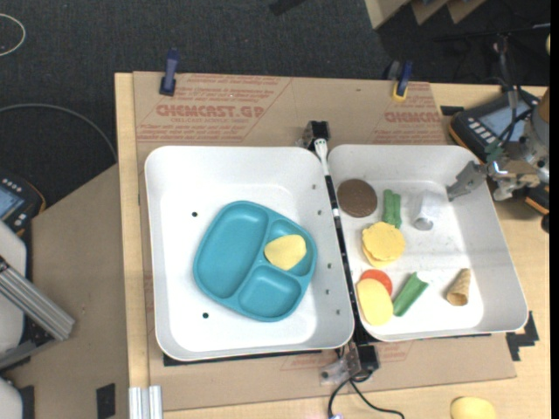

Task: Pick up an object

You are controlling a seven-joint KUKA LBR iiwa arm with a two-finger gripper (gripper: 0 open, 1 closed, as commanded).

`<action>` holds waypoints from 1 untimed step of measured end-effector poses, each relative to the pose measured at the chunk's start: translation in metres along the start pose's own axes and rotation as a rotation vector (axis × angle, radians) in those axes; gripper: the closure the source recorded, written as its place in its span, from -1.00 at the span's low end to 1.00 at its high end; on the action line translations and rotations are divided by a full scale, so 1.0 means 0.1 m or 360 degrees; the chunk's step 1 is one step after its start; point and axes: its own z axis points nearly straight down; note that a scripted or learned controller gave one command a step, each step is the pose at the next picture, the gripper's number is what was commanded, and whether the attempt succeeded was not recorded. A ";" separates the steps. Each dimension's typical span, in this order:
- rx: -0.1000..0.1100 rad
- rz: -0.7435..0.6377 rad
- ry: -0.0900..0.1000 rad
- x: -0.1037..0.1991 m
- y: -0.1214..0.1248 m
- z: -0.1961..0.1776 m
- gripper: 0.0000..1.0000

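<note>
Roughly: two bins [166,234]; one teal tray [229,260]; two green pieces [391,208]; claw [463,182] state unclear.

Arm at right edge, jaws [465,182] low, pointing left; finger state unreadable.

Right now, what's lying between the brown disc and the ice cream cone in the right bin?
In the camera view, between the brown disc and the cone lie a green piece and a small grey object.
</note>
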 end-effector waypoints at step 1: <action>-0.0033 -0.0004 -0.0011 0.15 -0.25 -2.44 -1.00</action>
